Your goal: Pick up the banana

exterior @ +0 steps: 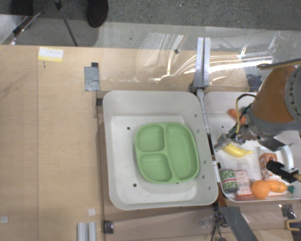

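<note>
Reaching in from the right over the right bin, with the gripper hanging low just above the banana. Lying near the middle of that bin's left half, yellow and slightly curved, directly under the wrist and partly shaded by it. Hiding the fingers from the camera, so unable to tell whether the jaws are wide, narrow or closed on anything. Showing an orange band on the arm above the wrist. Sharing the bin with a small printed packet and an orange fruit toward the near edge, plus a carrot beside it and something orange-red peeking out near the far side. Sitting in the left bin, a green divided plate with three compartments, well apart from the banana.
</note>
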`<state>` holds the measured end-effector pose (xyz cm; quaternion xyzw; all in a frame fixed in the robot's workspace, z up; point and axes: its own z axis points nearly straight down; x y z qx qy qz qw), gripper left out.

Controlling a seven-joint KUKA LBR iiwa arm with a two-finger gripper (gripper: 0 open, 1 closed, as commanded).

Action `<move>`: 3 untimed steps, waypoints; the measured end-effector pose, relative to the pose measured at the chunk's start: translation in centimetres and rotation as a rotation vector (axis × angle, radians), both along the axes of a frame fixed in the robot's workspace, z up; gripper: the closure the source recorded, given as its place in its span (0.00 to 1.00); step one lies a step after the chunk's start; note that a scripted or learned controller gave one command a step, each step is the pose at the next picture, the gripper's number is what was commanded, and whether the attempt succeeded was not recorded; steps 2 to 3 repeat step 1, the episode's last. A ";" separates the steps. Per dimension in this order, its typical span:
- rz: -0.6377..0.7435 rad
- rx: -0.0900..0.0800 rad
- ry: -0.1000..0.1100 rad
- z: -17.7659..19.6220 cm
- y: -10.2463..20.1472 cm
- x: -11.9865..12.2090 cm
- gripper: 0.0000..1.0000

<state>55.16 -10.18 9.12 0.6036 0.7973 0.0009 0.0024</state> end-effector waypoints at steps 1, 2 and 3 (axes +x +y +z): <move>0.000 0.000 -0.005 1.2 0.0 0.2 1.00; 0.000 0.000 -0.005 1.2 0.0 0.2 1.00; 0.000 0.000 -0.005 1.2 0.0 0.2 1.00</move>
